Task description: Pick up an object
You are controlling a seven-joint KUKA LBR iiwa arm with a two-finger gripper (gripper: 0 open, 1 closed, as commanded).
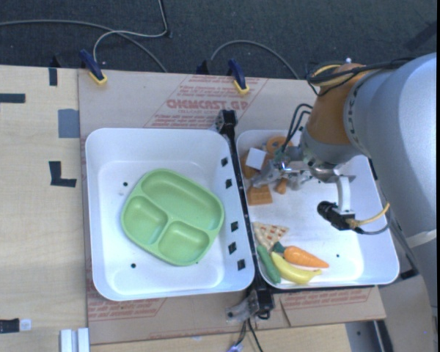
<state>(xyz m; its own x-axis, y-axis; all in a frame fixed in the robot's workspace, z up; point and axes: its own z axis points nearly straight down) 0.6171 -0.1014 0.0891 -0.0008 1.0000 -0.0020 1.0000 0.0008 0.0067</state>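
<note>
My gripper [267,171] hangs low over the upper left part of the right bin [367,270], among small toy foods. A white block [255,157] lies just to its upper left. A brown cracker-like piece [259,196] sits just below it. An orange piece [277,144] peeks out behind the wrist. Nothing can be seen held. Further down the bin lie a waffle-patterned cracker [270,233], an orange carrot [305,257], a yellow banana [296,271] and a green vegetable [268,264].
The left bin [103,160] holds a light green divided plate [172,216]. A black divider [235,196] separates the two bins. A black cable connector [336,215] hangs off the wrist over the right bin's middle. The grey arm covers the right side.
</note>
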